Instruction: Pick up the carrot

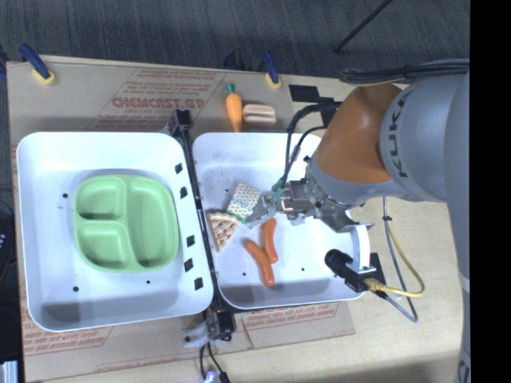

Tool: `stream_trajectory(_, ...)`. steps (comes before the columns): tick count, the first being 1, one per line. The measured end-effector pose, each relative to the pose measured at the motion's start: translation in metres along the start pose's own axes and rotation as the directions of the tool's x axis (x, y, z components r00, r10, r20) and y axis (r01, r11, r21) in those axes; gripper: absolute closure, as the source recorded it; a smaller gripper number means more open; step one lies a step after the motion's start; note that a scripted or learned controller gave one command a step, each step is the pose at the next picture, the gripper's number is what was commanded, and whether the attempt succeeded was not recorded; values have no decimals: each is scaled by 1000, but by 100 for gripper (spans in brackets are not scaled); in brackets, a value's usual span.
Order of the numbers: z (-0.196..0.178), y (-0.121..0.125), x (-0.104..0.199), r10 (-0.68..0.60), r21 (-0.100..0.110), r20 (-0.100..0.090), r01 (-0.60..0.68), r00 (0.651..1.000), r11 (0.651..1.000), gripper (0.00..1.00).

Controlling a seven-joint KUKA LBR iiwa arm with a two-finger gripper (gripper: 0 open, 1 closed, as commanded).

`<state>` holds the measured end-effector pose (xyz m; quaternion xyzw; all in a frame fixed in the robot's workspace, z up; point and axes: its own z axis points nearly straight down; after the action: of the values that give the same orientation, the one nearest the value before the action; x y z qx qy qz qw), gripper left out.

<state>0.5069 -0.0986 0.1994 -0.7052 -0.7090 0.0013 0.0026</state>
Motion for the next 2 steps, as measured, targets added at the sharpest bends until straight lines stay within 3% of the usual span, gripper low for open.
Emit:
stream_trajectory(1, -10, 97, 37, -201, -3, 3, 201, 980, 979, 0)
stream_trajectory(2, 105, 123, -45, -160, -7, 3, 160, 987, 987, 0)
